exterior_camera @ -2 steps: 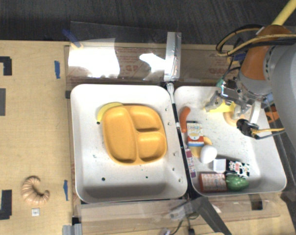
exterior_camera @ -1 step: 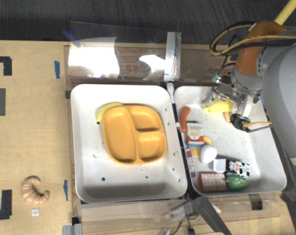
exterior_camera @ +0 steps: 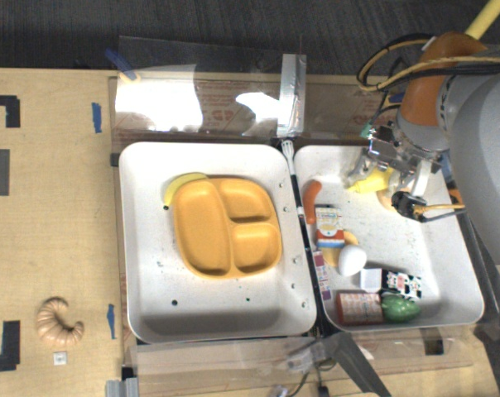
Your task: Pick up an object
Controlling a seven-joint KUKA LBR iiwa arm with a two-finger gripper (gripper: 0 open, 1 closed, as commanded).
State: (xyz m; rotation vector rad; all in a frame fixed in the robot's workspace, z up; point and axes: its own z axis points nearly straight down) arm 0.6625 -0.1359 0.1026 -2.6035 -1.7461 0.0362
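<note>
End effector (exterior_camera: 381, 170) over right bin (exterior_camera: 449, 255), yellow object (exterior_camera: 367, 183) beneath.

right bin (exterior_camera: 449, 259) centre open | clutter (exterior_camera: 362, 279) along left, front walls

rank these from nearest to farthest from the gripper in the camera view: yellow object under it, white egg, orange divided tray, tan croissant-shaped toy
1. Yellow object, right at the gripper, top of the right bin.
2. White egg, lower in the same bin.
3. Orange divided tray, in the left bin.
4. Tan croissant-shaped toy, on the bench at far lower left.
</note>
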